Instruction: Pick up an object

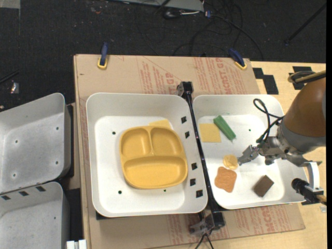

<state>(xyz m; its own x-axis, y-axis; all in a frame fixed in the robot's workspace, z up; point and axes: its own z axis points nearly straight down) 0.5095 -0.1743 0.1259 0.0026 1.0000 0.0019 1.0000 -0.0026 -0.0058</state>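
The right bin (244, 104) holds a green block (224, 127), a pale yellow square slice (210, 133), a small round yellow piece (230, 162), an orange flat piece (225, 179) and a brown block (263, 185). My gripper (248, 155) reaches in from the right, low over the bin floor, its tips just right of the small yellow piece. Nothing shows between its fingers.
The left bin (104, 113) holds a yellow divided plate (153, 157) with a pale yellow slice (161, 123) peeking out behind it. A black divider (194, 139) runs between the bins. A black cable (262, 109) loops over the right bin. White panels (31, 139) lie at left.
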